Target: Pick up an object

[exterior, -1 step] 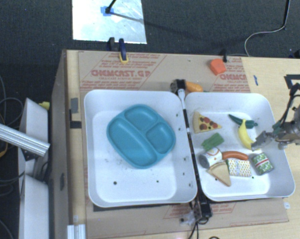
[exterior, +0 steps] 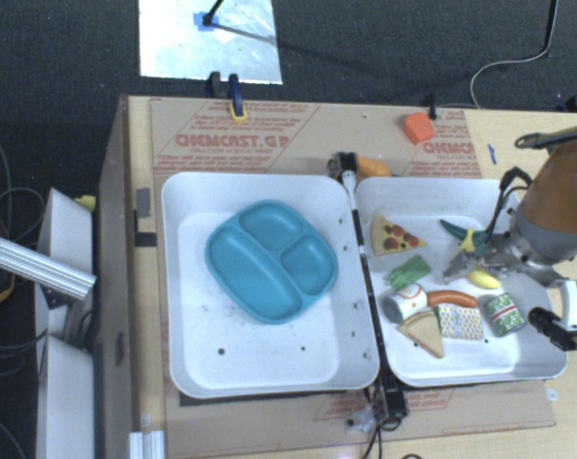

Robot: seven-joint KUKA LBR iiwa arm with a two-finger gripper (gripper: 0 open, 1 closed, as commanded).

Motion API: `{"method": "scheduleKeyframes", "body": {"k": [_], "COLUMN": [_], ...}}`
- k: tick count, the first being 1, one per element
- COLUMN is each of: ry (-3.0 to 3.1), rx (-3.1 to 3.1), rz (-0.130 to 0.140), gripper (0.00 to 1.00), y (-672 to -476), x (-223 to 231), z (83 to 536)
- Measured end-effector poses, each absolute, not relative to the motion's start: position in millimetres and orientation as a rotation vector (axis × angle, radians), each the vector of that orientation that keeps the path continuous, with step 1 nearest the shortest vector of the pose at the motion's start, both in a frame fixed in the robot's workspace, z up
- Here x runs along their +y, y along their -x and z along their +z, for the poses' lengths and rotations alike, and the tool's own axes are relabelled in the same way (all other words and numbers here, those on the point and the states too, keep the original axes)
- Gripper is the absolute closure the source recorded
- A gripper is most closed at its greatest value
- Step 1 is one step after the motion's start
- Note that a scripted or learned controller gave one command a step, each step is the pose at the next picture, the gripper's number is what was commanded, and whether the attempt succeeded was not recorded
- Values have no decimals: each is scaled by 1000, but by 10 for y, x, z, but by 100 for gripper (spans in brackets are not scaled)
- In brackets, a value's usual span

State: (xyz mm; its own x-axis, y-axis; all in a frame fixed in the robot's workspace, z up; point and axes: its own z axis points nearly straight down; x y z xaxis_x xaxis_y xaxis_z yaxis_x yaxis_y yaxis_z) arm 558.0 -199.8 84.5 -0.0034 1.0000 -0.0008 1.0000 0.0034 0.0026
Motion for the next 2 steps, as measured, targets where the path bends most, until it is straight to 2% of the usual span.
{"method": "scheduleKeyframes", "body": {"k": [1, 2], "ry": [-2214, -2216], "rx": [2224, 2226], "rz": [3, 3], "gripper": [100, 100], "y": [-5586, -5891], "x": [-2000, -1607], "z": [951, 846]}}
